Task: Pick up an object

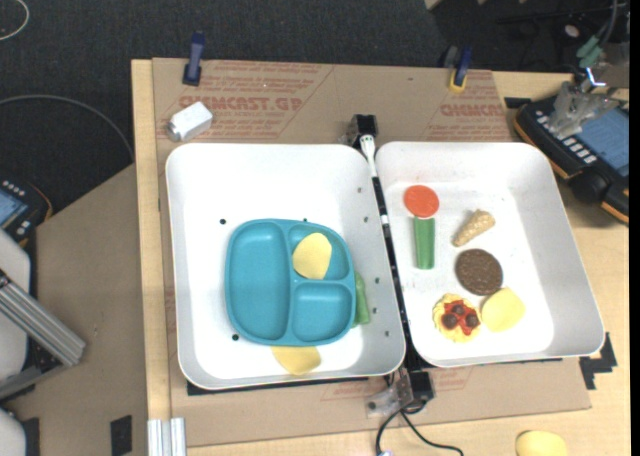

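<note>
Brown cookie point(479, 271) lies in right bin point(545, 179), beside yellow piece point(502, 310).

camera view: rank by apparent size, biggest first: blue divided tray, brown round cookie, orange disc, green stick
1. blue divided tray, by far the largest.
2. brown round cookie.
3. green stick and orange disc: too close to rank. The stick is longer but narrow; the disc is wider and rounder.

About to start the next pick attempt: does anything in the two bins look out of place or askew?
Mostly tidy. Two things sit oddly in the left bin: a yellow piece is partly under the front edge of the blue divided tray, and a green item is wedged between that tray's right side and the bin wall. Both look awkward to grasp.
</note>
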You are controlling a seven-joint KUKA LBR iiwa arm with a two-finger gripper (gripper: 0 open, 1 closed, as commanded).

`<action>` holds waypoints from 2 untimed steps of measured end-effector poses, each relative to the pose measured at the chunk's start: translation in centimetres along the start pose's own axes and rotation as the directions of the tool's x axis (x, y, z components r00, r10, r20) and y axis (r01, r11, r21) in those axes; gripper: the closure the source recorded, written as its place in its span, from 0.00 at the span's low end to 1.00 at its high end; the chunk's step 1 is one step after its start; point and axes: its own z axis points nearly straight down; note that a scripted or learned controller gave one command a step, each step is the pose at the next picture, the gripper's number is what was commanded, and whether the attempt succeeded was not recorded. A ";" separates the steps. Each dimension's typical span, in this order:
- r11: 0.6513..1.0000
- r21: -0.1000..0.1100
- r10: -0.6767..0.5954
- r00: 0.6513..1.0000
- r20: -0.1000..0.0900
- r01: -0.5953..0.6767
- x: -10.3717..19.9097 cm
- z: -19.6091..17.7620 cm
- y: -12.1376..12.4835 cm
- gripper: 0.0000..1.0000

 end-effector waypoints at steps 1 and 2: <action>1.000 -0.003 0.002 1.000 0.003 -0.002 -4.9 9.2 4.6 1.00; 1.000 -0.006 -0.001 1.000 0.003 0.001 -4.7 12.2 4.7 1.00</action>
